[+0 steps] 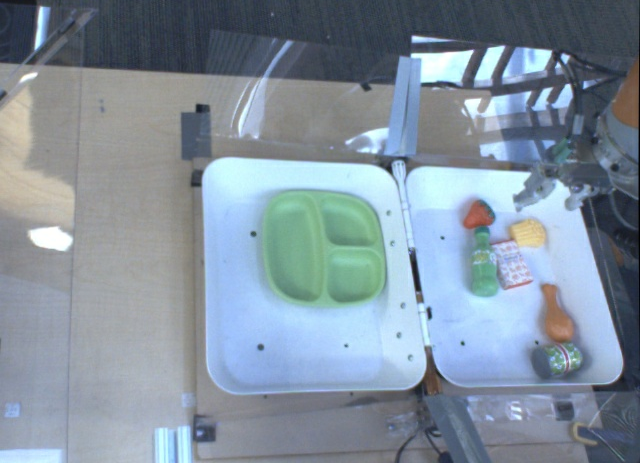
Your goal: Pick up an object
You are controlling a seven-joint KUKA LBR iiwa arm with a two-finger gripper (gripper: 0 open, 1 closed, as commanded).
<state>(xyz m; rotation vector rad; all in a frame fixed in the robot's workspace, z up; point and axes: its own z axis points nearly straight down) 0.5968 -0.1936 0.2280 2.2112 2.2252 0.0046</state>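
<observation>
The right bin [450, 351] holds a red strawberry [479, 214], a yellow corn piece [528, 234], a green bottle [484, 265], a small red-and-white carton [513, 267], an orange drumstick-shaped toy [556, 314] and a grey-green can [556, 359]. My gripper [550, 194] hangs over the bin's back right part, just behind the corn. It is open, its two fingers spread apart with nothing between them.
A green divided plate [323, 247] lies in the left bin [230, 351]. A raised rim [408, 251] separates the two bins. Clear plastic sheeting and a grey metal post [405, 111] stand behind the bins.
</observation>
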